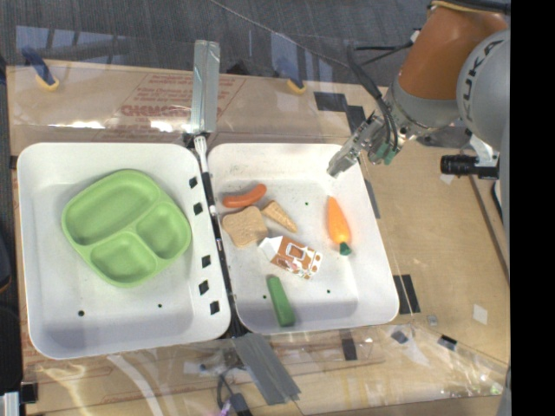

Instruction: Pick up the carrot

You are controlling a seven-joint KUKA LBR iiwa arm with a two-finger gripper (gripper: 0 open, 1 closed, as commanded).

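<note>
White bin's (368, 297) right rim lies just beside the carrot (337, 221).

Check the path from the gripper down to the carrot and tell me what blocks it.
Nothing visible blocks it. The gripper hovers over the right bin's upper right part, and the carrot lies apart from the other food just below it in the view, with bare bin floor between.

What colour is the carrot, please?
Orange, with a small green end, seen in the camera view: carrot.
</note>
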